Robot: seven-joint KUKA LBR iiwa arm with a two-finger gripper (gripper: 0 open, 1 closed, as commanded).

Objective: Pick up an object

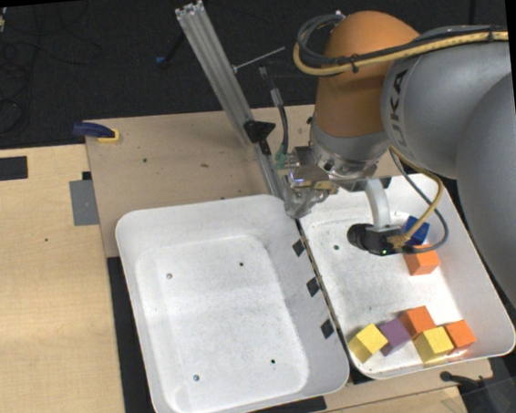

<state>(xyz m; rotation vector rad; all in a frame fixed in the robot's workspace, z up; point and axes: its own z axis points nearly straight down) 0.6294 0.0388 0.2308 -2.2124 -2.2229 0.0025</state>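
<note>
Lone orange cube (pixel 421 262) sat right of centre. Lower right held a tight cluster: yellow cube (pixel 367 340), purple block (pixel 395 331), orange block (pixel 417 319), second yellow cube (pixel 433 344), second orange block (pixel 458 334), neighbours touching.

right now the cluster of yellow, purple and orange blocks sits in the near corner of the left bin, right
No. The cluster sits in the near corner of the right bin, not the left bin, as the camera view shows.

a robotics lab: grey robot arm (pixel 454 112), plywood bench (pixel 39 306), 2 white bins (pixel 218 329).
</note>
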